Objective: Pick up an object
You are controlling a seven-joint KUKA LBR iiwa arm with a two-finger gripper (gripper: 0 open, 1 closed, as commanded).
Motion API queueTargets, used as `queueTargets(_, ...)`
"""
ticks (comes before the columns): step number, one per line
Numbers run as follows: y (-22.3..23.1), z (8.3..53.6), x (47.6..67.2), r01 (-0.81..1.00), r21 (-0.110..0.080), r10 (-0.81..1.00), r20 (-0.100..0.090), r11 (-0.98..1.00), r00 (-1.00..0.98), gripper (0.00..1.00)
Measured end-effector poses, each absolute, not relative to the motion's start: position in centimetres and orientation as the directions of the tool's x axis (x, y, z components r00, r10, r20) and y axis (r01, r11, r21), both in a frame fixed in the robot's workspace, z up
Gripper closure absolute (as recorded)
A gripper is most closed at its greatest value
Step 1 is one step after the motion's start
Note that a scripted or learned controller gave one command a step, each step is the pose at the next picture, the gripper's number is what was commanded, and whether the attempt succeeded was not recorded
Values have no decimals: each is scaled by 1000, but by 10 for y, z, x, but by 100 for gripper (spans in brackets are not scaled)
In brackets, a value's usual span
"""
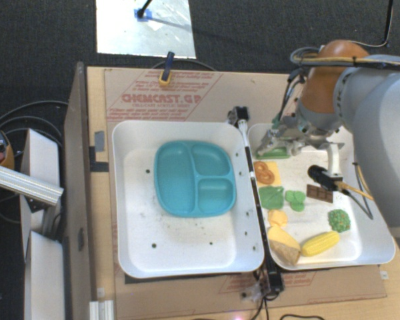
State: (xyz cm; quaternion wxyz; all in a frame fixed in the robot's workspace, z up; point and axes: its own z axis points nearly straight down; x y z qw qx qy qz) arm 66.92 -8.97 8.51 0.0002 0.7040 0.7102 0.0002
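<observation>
A cardboard-covered surface on dark carpet bears two white bins. The gripper is low at the right bin's upper-left corner; I cannot tell its state. Toy corn lies lower right.

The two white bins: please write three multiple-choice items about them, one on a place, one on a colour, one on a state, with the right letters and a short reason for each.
1. Where does the divided plate lie?
A. in the left bin
B. in the right bin
C. on the cardboard behind the bins

2. What colour is the corn cob?
A. red
B. yellow
C. blue

3. Where is the gripper?
A. over the plate
B. at the far left corner of the right bin
C. outside both bins, over the carpet

Answers:
1 A, the turquoise plate sits in the middle of the left bin.
2 B, the cob at the near side is yellow.
3 B, it is low over that corner, near a green piece.
</observation>
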Motion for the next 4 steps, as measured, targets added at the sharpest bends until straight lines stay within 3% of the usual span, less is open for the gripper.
queueTargets(1, -134, 86, 669, 1000, 4, 1000, -2, 0, 0, 0)
queueTargets(2, -153, 86, 576, 1000, 1, 1000, 1, -3, 3, 0)
queueTargets(3, -151, 98, 582, 1000, 10, 1000, -1, 1, -1, 100)
queueTargets(4, -151, 97, 581, 1000, 8, 1000, 0, 1, -1, 0)
